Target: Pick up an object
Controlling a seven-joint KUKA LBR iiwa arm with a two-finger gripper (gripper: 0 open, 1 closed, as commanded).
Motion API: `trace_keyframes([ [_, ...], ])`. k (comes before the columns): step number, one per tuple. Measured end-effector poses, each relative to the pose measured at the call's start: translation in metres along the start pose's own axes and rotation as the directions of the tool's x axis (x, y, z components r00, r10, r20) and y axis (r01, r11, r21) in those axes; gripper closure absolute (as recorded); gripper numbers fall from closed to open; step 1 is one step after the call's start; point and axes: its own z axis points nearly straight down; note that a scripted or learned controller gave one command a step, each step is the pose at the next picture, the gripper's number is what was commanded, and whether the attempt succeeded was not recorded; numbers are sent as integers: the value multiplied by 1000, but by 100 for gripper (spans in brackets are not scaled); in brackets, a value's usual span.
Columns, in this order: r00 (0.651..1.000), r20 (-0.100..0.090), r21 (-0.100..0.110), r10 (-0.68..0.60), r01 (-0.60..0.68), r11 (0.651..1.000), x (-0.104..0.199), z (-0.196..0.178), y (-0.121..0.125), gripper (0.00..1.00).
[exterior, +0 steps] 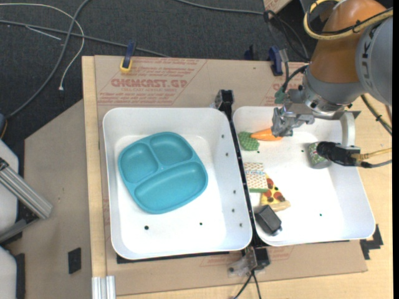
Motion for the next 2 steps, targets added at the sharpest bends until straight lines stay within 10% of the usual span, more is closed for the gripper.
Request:
trace_keyframes([
  [2, 1000, 0, -1, 0, 0, 1000, 111, 17, 13, 100],
])
